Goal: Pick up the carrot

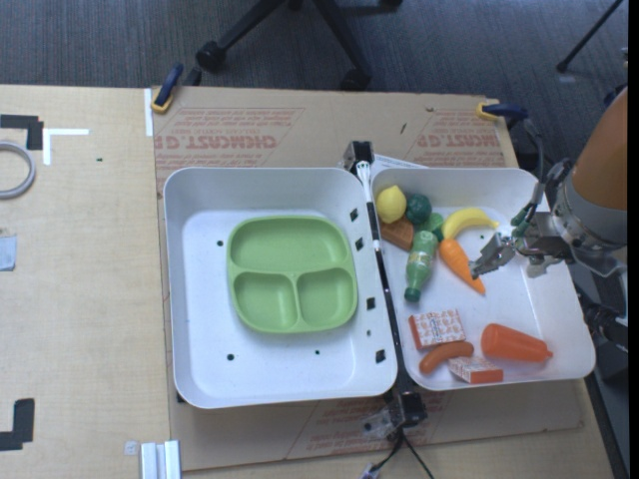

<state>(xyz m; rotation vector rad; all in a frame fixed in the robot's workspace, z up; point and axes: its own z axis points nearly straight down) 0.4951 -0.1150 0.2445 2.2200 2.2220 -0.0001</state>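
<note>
— What crowds us in the right bin (559,359)?
— Banana (467,222) and green bottle (420,264) flank the carrot (460,264) mid-bin; sausage (445,355) lies nearer the front.
— Room?
— Bare floor toward the right wall. Our gripper (490,259) hangs just beside the carrot, jaws parted, grasping nothing.

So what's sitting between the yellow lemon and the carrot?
From above, the green bottle lies between the lemon and the carrot.

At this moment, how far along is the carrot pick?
Done: the end effector has reached into the right bin, beside the carrot. In hand: nothing; the carrot lies on the bin floor next to the green bottle. Left: grasping and lifting.
</note>
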